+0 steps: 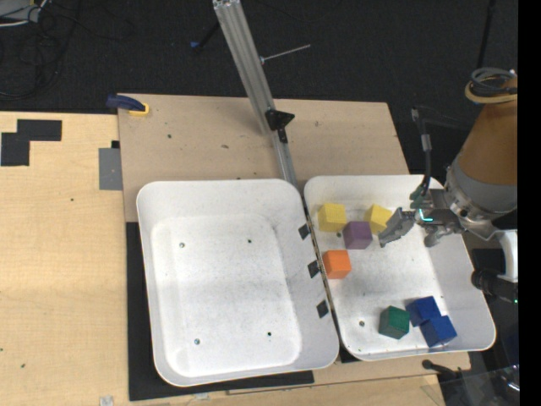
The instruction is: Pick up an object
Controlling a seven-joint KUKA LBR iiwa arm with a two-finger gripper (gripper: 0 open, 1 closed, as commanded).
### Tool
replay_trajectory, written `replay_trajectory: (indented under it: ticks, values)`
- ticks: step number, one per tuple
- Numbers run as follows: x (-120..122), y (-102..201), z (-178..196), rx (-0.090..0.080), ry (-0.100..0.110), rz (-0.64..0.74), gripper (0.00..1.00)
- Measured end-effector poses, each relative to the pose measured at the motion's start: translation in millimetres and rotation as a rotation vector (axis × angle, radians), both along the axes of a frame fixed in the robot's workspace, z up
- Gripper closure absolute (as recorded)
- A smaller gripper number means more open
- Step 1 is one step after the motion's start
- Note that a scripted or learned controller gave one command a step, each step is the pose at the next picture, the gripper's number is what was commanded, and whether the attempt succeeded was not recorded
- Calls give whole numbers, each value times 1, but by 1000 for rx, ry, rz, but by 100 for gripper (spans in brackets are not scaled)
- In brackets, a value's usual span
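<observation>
**Gripper over the right bin, fingers spread and empty**

The gripper (416, 229) hung over the right bin (473, 332), its two fingers apart with nothing between them. Just beside its left finger sat a tilted yellow block (380, 218), next to a purple cube (357, 234) and a yellow cube (331, 217). An orange cube (337, 264) lay below; a green block (393, 322) and blue blocks (431, 320) lay near the front rim.
</observation>
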State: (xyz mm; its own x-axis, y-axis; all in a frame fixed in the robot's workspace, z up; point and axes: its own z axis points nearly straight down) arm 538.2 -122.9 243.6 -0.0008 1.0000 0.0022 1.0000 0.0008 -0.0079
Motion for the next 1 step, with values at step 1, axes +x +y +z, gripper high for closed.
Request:
replay_trajectory:
  ticks: [1]
  values:
    - [1, -1, 2, -1, -5, -3, 0]
